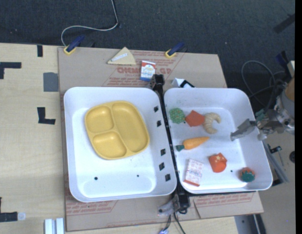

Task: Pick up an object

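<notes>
Claw (241, 130) sits at the right bin's (238, 97) right wall; its state cannot be told. Carrot (195, 143), tomato (217, 163) and shrimp (211, 121) lie untouched nearby. Risk: descending here strikes the wall and misses.

A robotics lab: white bins (75, 130) clamped on a cardboard-covered bench (204, 67), loose cables (92, 28) on carpet.

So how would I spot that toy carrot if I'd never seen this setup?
Look in the right bin, the one full of small toys. Near its middle lies the carrot, below the green broccoli-like piece. It is the only long orange thing with a green tip.
</notes>
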You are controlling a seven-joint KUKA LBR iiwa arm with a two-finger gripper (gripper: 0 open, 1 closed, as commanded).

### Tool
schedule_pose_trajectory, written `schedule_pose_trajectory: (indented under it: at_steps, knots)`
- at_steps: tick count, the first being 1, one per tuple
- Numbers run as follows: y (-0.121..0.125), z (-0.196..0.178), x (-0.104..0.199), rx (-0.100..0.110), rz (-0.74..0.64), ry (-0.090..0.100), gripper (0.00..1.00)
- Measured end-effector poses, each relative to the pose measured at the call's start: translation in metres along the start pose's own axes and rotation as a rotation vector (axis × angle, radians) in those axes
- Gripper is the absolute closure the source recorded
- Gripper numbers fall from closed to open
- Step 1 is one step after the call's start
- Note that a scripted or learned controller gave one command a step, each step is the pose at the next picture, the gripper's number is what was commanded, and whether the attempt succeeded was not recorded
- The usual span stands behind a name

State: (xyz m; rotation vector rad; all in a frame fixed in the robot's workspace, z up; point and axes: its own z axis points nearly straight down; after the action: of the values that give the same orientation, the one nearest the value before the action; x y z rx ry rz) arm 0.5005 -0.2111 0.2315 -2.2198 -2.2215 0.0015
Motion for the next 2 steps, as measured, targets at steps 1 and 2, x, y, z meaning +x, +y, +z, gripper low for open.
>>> schedule_pose_trajectory:
  at_steps: [1,2]
  knots:
    - [-0.017,0.061,0.044,0.001,-0.001,0.001,0.00]
    - [-0.017,0.128,0.054,0.001,0.000,0.001,0.00]
